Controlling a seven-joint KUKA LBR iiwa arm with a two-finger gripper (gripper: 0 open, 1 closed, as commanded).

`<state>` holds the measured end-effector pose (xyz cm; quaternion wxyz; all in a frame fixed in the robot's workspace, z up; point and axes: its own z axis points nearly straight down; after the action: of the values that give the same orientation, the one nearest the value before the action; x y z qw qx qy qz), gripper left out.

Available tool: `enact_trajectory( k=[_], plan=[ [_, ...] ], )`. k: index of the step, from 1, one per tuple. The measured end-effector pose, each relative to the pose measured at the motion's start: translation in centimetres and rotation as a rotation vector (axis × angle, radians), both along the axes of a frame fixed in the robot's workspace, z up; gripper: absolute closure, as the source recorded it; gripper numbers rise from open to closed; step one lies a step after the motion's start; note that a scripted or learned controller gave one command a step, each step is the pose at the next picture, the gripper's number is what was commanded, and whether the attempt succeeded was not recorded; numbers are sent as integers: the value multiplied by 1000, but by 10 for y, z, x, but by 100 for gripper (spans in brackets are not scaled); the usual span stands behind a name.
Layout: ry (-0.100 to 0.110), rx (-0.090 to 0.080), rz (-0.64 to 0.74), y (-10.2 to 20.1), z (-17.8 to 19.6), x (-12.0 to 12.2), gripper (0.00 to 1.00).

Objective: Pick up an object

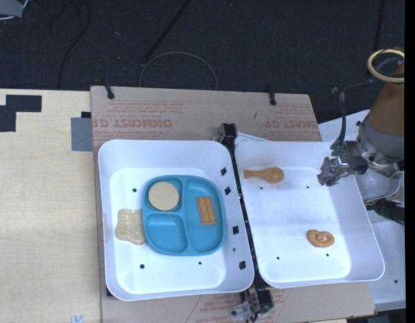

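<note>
- At the right edge of the camera view, the grey arm (388, 123) with its orange band reaches in over the far right corner of the right bin (349, 264).
- Its tool (331, 171) hangs above the bin's upper right rim; it is small and dark here, and I cannot tell whether it is spread or pressed together. Nothing shows between its tips.
- Inside the right bin lie two things, well apart from each other: a tan drumstick-shaped piece (265, 175) near the far wall, and a small brown pretzel (321, 238) toward the near right side.
- The drumstick-shaped piece lies flat, its thick end pointing right, toward the tool, though a clear stretch of white floor separates them.
- The pretzel lies flat too, nearer the camera than the tool and not touching it.
- Beside it, the left bin (120, 274) holds a blue divided plate (174, 237).
- A round tan cracker (163, 196) sits in the plate's upper left compartment, and a rectangular orange-brown biscuit (207, 210) lies in the right compartment.
- A pale, lumpy piece (130, 226) rests on the bin floor, touching the plate's left edge.
- Both bins sit on a sheet of brown cardboard (194, 116), which lies on the light wooden tabletop (39, 234).
</note>
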<state>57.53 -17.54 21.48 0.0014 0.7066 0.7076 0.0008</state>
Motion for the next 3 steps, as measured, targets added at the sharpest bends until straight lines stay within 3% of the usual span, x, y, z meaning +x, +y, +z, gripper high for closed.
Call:
enact_trajectory(
  k=[1,3],
  plan=[
    [6,1,1,0,-7,0,100],
    [7,3,3,106,17,-16,100]
  ],
)
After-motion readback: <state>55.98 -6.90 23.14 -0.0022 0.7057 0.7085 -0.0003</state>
